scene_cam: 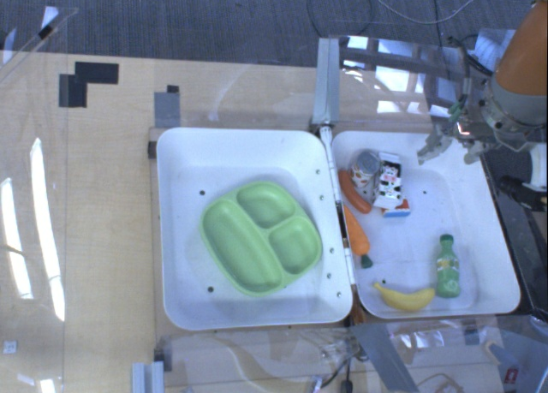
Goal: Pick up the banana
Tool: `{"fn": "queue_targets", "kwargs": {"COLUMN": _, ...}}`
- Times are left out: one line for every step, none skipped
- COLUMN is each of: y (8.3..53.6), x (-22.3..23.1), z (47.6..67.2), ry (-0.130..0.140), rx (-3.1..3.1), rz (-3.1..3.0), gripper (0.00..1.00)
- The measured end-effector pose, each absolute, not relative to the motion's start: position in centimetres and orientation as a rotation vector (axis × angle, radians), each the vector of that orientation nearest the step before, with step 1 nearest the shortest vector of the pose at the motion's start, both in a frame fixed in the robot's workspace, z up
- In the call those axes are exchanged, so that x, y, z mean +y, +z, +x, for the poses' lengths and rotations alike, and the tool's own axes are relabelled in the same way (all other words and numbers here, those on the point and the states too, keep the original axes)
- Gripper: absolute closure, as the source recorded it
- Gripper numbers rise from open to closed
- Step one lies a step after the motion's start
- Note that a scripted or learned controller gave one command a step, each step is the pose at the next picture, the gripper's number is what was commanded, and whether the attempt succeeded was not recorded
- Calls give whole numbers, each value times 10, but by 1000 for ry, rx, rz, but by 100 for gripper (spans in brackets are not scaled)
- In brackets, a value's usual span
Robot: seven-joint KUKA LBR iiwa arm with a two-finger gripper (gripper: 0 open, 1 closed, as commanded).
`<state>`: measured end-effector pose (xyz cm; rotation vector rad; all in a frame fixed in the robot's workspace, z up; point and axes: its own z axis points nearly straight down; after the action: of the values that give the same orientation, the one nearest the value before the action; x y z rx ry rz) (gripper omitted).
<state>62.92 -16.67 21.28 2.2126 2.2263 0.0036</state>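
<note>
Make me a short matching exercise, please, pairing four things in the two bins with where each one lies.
Things:
1. banana
2. green bottle
3. green divided plate
4. carrot

Places:
A. alone in the left bin
B. near front edge of the right bin, left of the bottle
C. along the right bin's left wall
D. right bin, front right part, just right of the banana

Pairs: 1-B, 2-D, 3-A, 4-C
</note>
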Motion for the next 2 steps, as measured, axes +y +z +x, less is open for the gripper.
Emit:
{"fn": "queue_targets", "kwargs": {"y": 187, "x": -189, "z": 656, "ry": 4, "rx": 2289, "rz": 2142, "gripper": 0}}
{"fn": "queue_targets", "kwargs": {"y": 248, "x": -206, "z": 596, "ry": 5, "rx": 2465, "rz": 1935, "gripper": 0}}
